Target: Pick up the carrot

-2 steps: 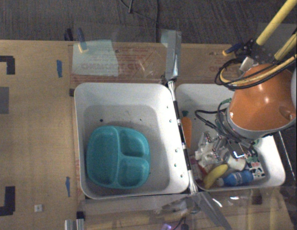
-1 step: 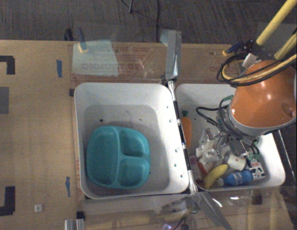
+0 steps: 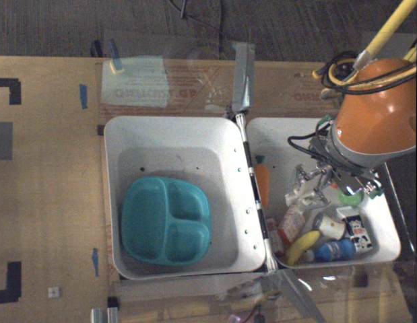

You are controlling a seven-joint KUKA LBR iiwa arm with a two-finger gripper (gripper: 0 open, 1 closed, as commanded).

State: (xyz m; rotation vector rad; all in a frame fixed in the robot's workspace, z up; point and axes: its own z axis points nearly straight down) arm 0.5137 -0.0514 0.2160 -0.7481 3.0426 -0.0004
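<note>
On the left, the wooden desk (image 3: 46, 180) carries the left bin (image 3: 127, 133), which holds a teal divided plate (image 3: 166, 219) lying flat on its floor. Past the rim where the two bins meet, the carrot (image 3: 262, 183) lies lengthwise in the right bin (image 3: 275, 136), hard against that bin's left wall, green top pointing away from the camera. Further right sits a heap of clutter: a banana (image 3: 302, 246), a blue bottle (image 3: 335, 250) and a small black-and-white carton (image 3: 357, 233). The pincer (image 3: 321, 179) hangs over this heap, to the right of the carrot and apart from it; whether it is open or closed cannot be told, and nothing shows gripped in it. The risk, by this reckoning, is the wall: a finger may strike the rim or find no gap beside the carrot, or the descent may snag neighbouring clutter.
</note>
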